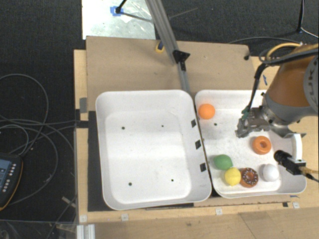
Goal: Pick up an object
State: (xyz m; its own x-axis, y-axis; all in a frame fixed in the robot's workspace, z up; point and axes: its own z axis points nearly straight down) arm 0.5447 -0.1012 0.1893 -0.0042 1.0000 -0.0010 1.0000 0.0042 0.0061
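Observation:
The right bin (224, 101) holds an orange ball (206, 111) near its back left corner. An orange ring (261, 145) lies towards the right. Along the front sit a green lump (223, 161), a yellow ball (232, 176), a brown frosted donut (248, 177) and a white ball (270, 173). My gripper (243, 130) hangs over the middle of the right bin, left of the orange ring and right of the orange ball. Nothing shows between its fingers.
The left bin (149, 148) sits beside the right one, with black clips (198, 144) along the shared wall. A grey pole (167, 29) slants across the back of the bench. Cables loop beside my wrist at the right.

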